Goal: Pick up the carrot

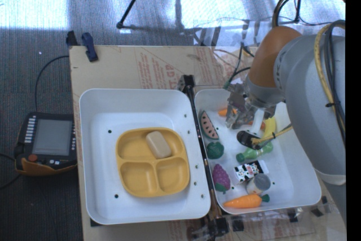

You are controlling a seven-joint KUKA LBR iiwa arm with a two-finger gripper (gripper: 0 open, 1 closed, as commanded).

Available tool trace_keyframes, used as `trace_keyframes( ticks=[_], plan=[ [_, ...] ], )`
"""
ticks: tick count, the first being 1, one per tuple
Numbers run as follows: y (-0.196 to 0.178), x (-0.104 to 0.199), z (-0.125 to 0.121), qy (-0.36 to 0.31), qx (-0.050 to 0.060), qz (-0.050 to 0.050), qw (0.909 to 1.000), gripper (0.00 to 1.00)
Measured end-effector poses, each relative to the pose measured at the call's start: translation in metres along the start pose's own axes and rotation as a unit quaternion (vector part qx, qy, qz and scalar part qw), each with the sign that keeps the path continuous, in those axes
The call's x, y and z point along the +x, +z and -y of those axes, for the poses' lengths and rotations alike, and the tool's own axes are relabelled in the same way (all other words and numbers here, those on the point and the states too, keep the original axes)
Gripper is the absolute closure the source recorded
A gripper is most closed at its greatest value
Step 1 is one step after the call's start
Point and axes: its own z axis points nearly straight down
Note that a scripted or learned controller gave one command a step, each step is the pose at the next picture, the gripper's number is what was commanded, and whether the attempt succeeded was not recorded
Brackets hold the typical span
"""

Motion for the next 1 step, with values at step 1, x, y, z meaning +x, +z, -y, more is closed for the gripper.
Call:
trace_keyframes(
  ticks=[1],
  plan=[
    [0.0003, 0.0003, 0.0002, 0.000, 0.000, 0.000, 1.0000, 0.00]
  ],
)
